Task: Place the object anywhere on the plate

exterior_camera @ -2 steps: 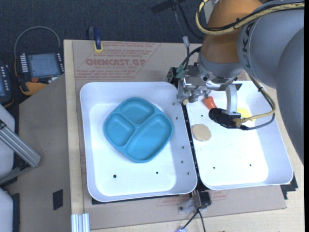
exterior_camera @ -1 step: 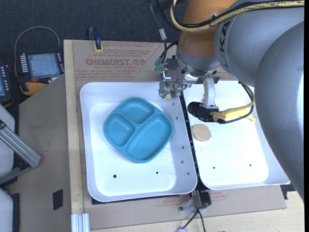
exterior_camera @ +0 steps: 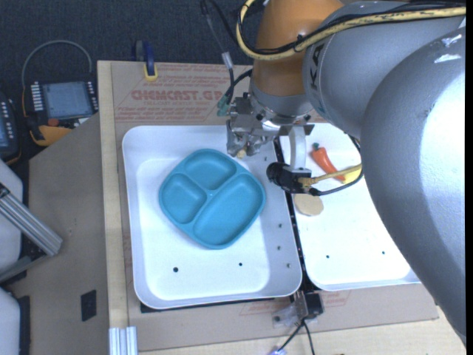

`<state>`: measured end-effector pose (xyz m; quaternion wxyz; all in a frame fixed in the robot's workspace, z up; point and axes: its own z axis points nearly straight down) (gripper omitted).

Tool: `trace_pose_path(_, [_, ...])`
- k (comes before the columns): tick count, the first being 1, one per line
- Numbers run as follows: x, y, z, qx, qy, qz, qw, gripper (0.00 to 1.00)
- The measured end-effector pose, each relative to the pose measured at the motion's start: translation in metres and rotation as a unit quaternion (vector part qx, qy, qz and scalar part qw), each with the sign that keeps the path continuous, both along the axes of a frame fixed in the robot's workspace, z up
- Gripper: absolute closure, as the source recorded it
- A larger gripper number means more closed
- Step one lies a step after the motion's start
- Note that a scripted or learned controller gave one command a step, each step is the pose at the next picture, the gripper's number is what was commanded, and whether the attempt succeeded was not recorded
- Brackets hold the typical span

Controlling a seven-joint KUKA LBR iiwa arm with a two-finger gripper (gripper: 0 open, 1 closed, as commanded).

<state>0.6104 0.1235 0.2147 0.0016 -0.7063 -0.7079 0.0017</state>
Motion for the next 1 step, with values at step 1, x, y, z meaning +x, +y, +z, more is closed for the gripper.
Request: trace_pose_path(1, [0.0003, -0.0011, 0.0014, 0.0, -0.001, -0.001, 1.0, 0.0])
